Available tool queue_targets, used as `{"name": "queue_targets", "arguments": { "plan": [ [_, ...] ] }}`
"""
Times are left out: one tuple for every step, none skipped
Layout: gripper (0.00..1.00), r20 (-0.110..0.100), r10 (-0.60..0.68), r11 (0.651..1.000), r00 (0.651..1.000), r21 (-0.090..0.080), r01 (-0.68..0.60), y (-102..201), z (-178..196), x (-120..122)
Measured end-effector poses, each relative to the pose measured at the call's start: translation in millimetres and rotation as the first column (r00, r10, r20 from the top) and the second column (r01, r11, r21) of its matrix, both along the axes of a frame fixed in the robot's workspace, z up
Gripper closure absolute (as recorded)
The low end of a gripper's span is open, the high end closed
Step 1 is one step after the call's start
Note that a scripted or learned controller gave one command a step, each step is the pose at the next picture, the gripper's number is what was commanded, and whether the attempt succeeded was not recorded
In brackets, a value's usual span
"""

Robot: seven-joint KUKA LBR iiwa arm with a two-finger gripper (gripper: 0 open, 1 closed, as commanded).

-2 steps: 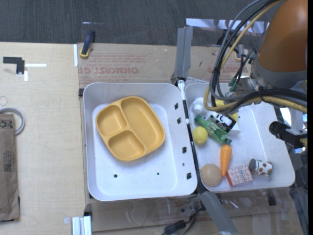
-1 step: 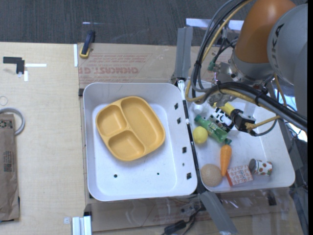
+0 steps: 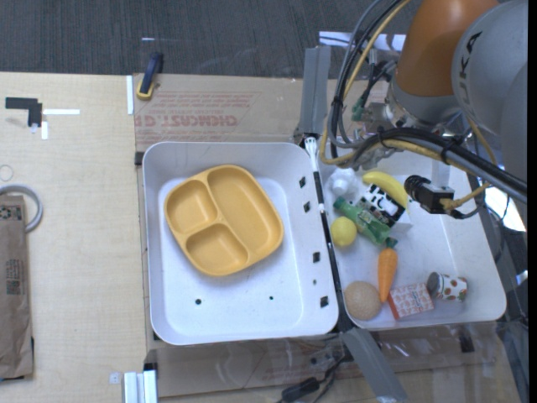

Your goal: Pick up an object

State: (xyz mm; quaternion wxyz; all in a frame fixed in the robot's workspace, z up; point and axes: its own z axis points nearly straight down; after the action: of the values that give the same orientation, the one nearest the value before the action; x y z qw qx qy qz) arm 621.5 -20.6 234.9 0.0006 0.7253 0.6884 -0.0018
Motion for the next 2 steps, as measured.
{"name": "queue_targets", "arguments": {
  "plan": [
    [1.0,0.001,0.474,0.88,0.88,0.001,-0.474,-9.9,119.3,-21.2],
    [0.0,0.001,0.475,0.88,0.88,0.001,-0.475,-9.6,119.2,-21.1]
  ]
}}
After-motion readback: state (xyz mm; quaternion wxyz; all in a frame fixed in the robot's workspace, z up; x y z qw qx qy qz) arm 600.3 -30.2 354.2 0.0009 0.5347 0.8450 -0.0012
